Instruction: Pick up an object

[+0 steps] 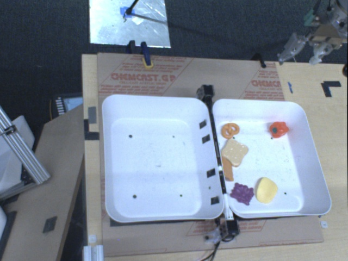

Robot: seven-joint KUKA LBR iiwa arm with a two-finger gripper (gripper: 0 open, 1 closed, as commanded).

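Camera view: tool (304, 48) above bench corner

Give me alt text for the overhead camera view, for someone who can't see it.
Two shallow white bins sit side by side on a bench; the right bin holds a pretzel, a red tomato-like toy, a slice of bread, purple grapes and a yellow piece. The gripper hangs above the bench's far right corner, away from the objects.
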